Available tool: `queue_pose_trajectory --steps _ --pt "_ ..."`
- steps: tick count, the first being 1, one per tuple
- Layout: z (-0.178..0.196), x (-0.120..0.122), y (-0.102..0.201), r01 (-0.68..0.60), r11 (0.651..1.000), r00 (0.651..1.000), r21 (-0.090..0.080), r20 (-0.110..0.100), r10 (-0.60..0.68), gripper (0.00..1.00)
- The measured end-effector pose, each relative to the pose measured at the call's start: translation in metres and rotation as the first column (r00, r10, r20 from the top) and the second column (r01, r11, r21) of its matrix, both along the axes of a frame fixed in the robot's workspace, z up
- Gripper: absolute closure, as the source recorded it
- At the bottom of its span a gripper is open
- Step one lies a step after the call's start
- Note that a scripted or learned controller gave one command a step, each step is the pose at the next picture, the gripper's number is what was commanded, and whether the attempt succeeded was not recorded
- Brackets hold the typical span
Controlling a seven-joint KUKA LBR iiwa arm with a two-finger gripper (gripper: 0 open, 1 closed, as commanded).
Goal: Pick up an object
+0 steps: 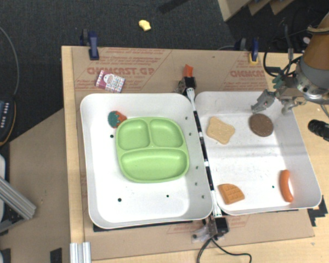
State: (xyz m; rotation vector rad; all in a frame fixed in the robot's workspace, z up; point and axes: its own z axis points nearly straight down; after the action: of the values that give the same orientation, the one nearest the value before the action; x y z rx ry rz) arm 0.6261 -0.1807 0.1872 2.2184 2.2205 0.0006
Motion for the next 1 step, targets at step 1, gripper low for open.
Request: queue_pose_trajectory --steps 1 --pt "-0.1087 0.0134 -0.0289 0.002 1.000 1.000 0.003 -0.008 -0.002 0.00"
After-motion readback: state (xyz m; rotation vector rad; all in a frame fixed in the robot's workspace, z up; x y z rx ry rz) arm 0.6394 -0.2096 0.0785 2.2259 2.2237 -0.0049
